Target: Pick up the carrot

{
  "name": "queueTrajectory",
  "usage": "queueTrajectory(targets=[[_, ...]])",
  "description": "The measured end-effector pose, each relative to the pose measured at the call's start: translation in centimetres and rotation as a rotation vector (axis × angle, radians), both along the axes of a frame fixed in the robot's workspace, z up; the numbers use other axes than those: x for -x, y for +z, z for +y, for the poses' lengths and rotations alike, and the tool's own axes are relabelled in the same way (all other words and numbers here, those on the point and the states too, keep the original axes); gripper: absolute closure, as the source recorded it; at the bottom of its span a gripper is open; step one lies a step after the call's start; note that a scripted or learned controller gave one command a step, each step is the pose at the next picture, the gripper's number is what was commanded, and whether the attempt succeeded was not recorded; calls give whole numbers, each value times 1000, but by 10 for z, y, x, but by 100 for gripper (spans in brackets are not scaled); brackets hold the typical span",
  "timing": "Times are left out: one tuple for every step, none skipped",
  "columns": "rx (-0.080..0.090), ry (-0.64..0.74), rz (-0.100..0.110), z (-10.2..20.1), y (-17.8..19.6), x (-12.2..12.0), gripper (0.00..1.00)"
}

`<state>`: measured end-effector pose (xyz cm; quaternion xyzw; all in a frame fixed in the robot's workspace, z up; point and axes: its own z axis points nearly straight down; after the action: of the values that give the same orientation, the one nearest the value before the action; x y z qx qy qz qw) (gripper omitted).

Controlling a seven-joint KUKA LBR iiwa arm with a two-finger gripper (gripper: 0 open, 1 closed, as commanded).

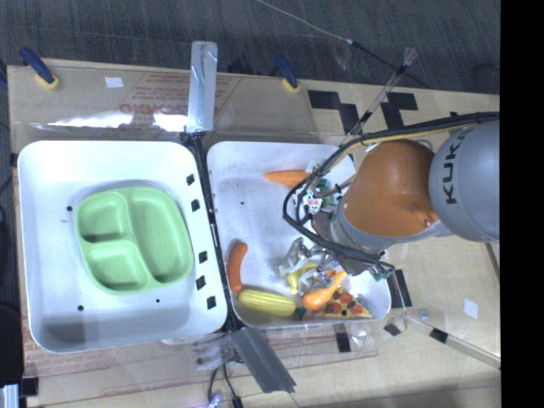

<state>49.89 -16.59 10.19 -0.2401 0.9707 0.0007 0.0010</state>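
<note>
Tapered orange carrot [287,177] lies at twelve o'clock in the right white bin [223,219]; gripper [308,257], jaw state indiscernible, is best realigned above it before descent

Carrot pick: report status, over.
Gripper low in right bin, among toy food. Carrot loose near far wall, apart from gripper. Cables hang beside it.

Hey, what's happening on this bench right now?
A grey and orange robot arm reaches into the right bin, its claw low over a cluster of toy food near the bottom edge: corn, a sausage and a pizza slice. The carrot it should pick up lies apart near the bin's top, untouched. The left bin holds a green divided plate.
</note>
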Motion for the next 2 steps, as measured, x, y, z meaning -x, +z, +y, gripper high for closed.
queueTrajectory(targets=[[0, 1, 0, 0, 0, 0, 0], [2, -328, -2, -35, 12, -32, 0]])
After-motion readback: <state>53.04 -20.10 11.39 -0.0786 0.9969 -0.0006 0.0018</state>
